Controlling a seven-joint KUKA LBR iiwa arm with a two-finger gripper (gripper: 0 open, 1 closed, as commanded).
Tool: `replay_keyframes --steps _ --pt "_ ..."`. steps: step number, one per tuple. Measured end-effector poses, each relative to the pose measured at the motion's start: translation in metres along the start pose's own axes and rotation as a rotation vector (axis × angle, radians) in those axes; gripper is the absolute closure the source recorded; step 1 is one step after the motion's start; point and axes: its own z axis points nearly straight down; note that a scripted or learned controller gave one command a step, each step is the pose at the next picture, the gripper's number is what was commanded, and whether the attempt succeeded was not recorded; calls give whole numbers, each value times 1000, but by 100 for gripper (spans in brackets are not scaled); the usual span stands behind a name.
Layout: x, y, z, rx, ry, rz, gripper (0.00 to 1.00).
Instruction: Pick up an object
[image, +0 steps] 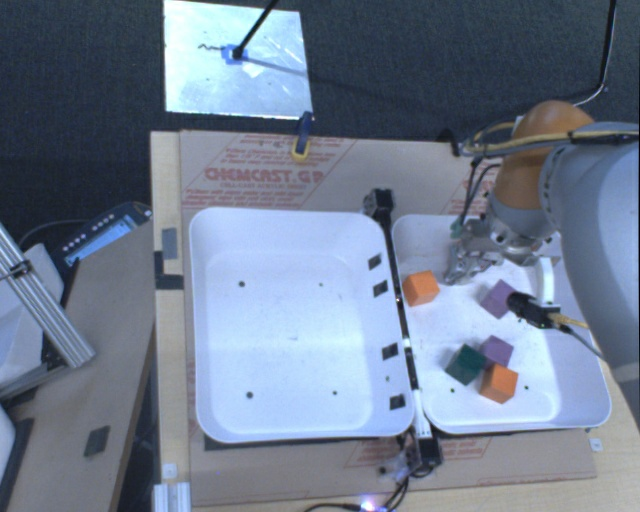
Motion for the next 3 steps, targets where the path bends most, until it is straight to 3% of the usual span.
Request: replay_keyframes --steps 1,2,3 --pt "6 1 0 1 13 -2 0" --pt "15 0 -1 -6 3 8 0" --pt "-3 -54 -2 -60 1 -3 0"
